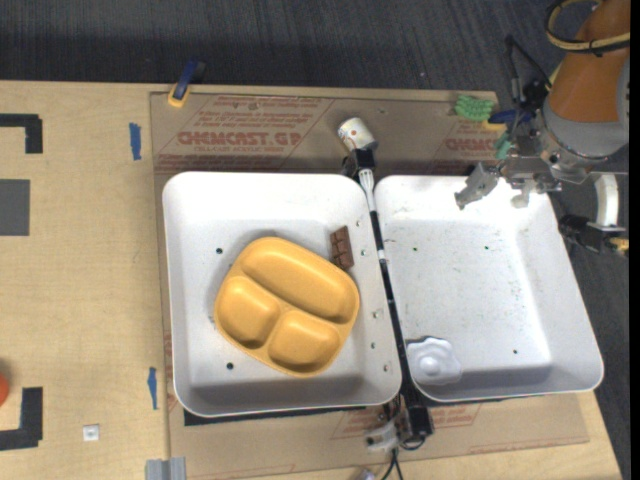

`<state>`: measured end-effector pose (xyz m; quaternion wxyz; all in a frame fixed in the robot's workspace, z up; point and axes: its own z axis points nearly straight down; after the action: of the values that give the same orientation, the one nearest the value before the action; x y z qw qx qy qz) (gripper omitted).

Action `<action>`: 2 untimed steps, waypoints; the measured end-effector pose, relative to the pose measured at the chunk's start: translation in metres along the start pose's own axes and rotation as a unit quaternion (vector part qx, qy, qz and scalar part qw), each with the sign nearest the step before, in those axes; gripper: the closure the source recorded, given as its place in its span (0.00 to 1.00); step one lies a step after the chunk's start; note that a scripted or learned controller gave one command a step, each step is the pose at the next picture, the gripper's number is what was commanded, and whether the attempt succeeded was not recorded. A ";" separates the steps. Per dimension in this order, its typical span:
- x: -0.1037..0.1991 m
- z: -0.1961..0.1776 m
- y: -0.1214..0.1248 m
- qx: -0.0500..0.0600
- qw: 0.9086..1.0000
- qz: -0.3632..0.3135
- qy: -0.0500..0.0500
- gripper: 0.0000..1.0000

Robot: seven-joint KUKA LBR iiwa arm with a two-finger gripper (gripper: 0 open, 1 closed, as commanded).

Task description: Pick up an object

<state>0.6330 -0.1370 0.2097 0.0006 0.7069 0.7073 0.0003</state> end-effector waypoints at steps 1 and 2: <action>0.041 0.124 -0.081 0.001 0.999 -0.052 0.001 0.00; 0.007 0.125 -0.145 0.001 0.997 0.078 0.001 0.00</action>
<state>0.4885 -0.1301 0.0849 -0.0010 0.7598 0.6501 0.0004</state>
